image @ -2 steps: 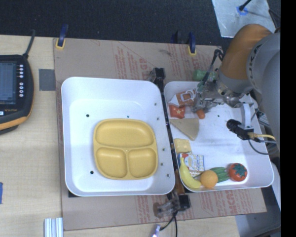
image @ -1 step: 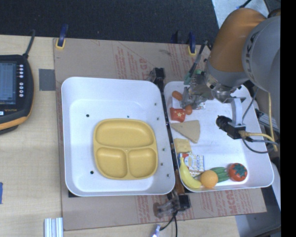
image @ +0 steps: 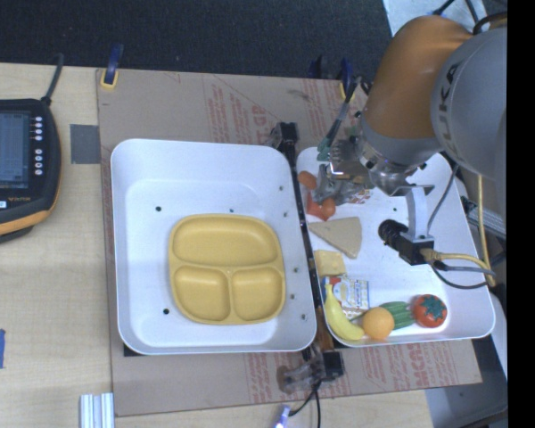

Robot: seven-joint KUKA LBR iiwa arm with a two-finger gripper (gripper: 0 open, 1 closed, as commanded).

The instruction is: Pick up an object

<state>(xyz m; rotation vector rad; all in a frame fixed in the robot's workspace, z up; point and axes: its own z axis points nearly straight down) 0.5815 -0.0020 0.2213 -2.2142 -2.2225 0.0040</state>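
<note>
My gripper (image: 337, 178) is low over the far left corner of the right bin (image: 459, 239), under the grey and orange arm. Right beside it lie a small red-orange piece (image: 321, 209) and another orange piece (image: 308, 178); I cannot tell whether either is touched. Nearer the front lie a tan sandwich wedge (image: 339, 235), a yellow cheese block (image: 329, 262) and a small printed packet (image: 351, 292). Along the front wall are a banana (image: 336, 320), an orange (image: 377, 324), a green cucumber (image: 399, 314) and a red tomato (image: 430, 310).
The left bin (image: 134, 239) holds a yellow divided plate (image: 226, 267). A black fitting with a cable (image: 406, 242) hangs from the arm over the right bin's middle. A teach pendant (image: 13, 172) lies on the bench at far left.
</note>
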